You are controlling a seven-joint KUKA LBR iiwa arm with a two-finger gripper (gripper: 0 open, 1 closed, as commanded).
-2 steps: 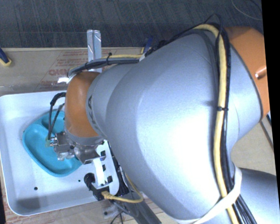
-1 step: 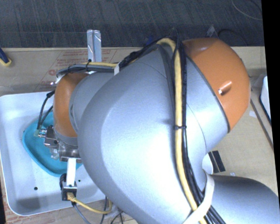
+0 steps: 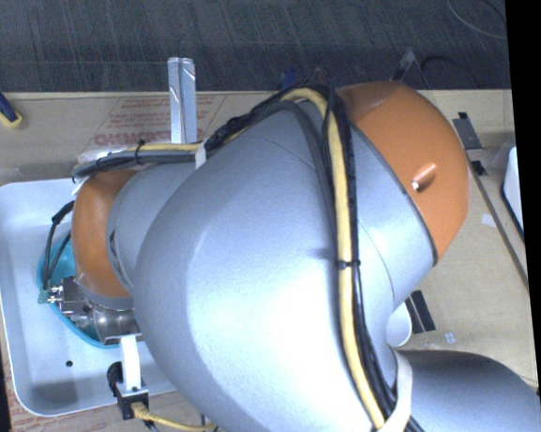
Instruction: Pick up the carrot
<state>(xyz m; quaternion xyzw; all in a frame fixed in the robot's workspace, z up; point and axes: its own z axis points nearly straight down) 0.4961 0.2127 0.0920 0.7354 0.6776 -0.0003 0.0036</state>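
A: What is seen, from the biggest thing down?

B: The grey arm (image 3: 286,284) is spread over most of the bench. The left bin (image 3: 30,372) is reached into, and the orange band (image 3: 93,235) and the metal wrist (image 3: 91,311) are held above its floor.

A: And the gripper?

B: Whether it is released or clenched cannot be told, as it is covered by the wrist. Where the carrot lies cannot be told either. It is judged to be under the wrist, near the gripper.

A: Is anything made out beside it?

B: A blue object (image 3: 57,276) is seen just beside the wrist, on the side away from the arm. What it is cannot be told.

A: How should the step be done well?

B: The gripper should be centred over the carrot alone, with the blue object kept outside the grasp. The closing should be made low, near the bin floor. The lift should be kept straight and slow, so that a weak hold is shown early.
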